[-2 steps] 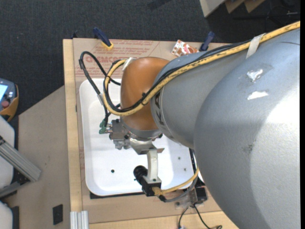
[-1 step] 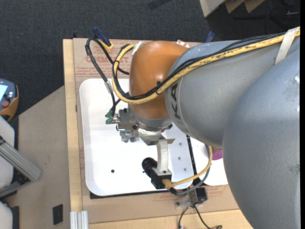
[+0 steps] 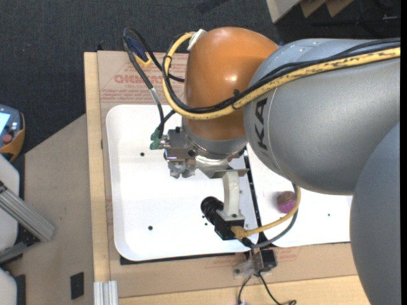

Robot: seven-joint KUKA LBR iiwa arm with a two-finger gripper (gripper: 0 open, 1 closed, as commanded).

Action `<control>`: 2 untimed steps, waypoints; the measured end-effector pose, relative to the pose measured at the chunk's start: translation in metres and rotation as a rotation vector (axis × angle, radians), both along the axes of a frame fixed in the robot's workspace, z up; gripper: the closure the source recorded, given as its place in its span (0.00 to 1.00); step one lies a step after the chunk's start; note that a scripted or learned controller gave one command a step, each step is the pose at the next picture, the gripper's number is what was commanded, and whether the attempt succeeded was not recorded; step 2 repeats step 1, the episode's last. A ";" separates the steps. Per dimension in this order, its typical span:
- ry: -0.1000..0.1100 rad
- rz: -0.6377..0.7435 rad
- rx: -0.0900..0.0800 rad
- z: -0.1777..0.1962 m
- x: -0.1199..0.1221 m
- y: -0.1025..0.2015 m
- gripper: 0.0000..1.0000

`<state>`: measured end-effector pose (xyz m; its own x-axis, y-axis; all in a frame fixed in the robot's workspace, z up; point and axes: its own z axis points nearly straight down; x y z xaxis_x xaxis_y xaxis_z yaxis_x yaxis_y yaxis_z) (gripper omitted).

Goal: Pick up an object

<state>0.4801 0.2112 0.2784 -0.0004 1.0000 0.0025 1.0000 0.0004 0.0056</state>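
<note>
The grey arm [image 3: 331, 107] with its orange band [image 3: 219, 75] covers most of the bench and hides much of both bins; the left bin [image 3: 133, 196] is shallow and white, its floor bare apart from a few tiny dark specks [image 3: 150, 228]; the right bin [image 3: 318, 230] shows as a strip below the arm; the gripper [image 3: 180, 169] hangs over the upper middle of the left bin, and whether it is apart or together cannot be told; a small rounded pink object [image 3: 287, 201] lies in the right bin near the divider, its top edge cut off by the arm, well apart from the gripper.
</note>
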 end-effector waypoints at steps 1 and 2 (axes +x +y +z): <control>0.007 -0.011 -0.005 0.008 0.000 -0.099 1.00; 0.007 -0.011 -0.005 0.008 0.000 -0.099 1.00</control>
